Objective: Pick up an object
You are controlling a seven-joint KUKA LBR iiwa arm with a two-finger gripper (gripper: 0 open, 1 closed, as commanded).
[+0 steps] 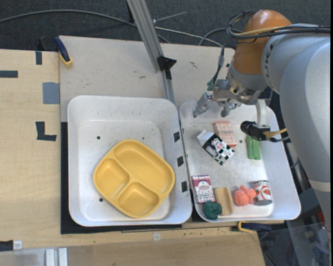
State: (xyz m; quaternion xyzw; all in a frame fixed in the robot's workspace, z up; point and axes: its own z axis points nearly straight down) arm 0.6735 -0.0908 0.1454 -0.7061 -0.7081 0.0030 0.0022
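- Hanging over the far edge of the right bin, the fingers are spread apart, with nothing between them.
- Nearest to them, a peach box lies just inside that far edge, around the middle of the bin's width.
- A black-and-white patterned box lies tilted, touching the peach box on the side toward the left bin.
- A green tube lies lengthwise toward the bin's right edge, apart from both boxes.
- Along the near edge sits a row of things. A maroon box is closest to the left bin, with a tan block just beside it.
- A dark green lump sits at the near-left corner, touching the tan block.
- An orange toy rests next to the block, and a red-and-white can lies on its side toward the near-right corner, touching the toy.
- In the left bin, a yellow divided plate lies toward the near-right corner.
- Both bins sit side by side on the counter, their inner edges touching.
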